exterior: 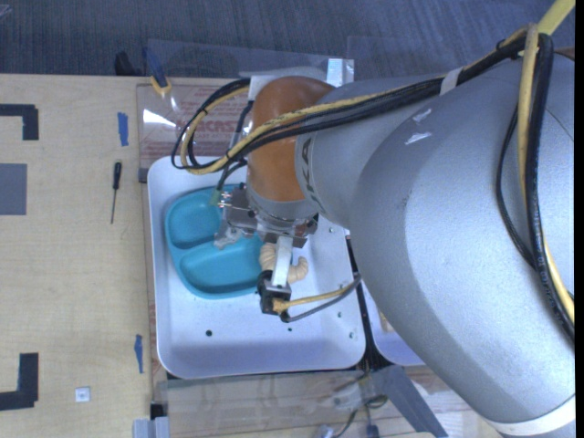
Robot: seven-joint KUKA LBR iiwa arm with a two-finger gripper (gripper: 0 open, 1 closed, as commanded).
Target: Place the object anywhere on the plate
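Observation:
Two blue dishes lie in the left white bin (265,345): a smaller one (187,219) toward the back left and a wider plate (217,267) just in front of it. My gripper (235,234) hangs under the orange-banded wrist, over the seam between the two dishes at their right side. A pale tan, lumpy object (296,266) rests on the bin floor just right of the wider plate, partly covered by the wrist hardware. The arm's large grey body covers the right half of the view.
A small screwdriver (114,190) lies on the wooden bench left of the bin, among black and blue tape marks. A sliver of the right bin (394,347) shows beneath the arm. Bare bin floor lies in front of the dishes.

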